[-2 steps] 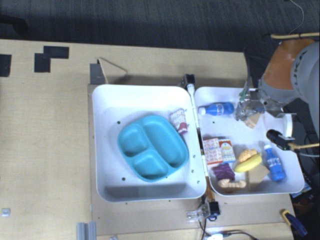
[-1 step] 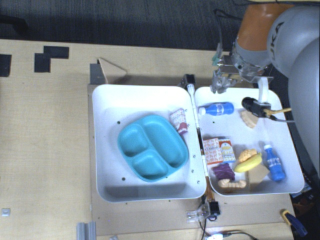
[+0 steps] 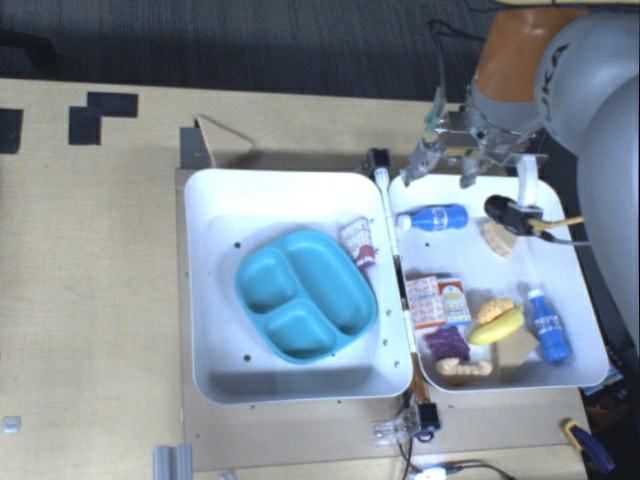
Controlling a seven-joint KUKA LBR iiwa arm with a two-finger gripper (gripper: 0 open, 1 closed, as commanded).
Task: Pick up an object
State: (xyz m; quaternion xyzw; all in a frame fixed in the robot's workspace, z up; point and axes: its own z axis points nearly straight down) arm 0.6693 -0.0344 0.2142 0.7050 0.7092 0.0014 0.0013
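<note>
Two white bins are sitting side by side on the bench. Left bin (image 3: 205, 298) is holding a blue divided tray (image 3: 303, 293), with a small red-and-white packet (image 3: 358, 241) at the tray's 1 o'clock. Right bin (image 3: 590, 353) is carrying a blue bottle (image 3: 433, 218) lying at its 11 o'clock, a red-and-white carton (image 3: 435, 301) near centre, a purple item (image 3: 447, 343), a banana (image 3: 495, 326) and a second blue bottle (image 3: 547, 326) toward 5 o'clock. The gripper (image 3: 440, 170) is hovering at the right bin's 12 o'clock rim, its fingers (image 3: 412, 168) spread apart, gripping nothing and touching no object.
</note>
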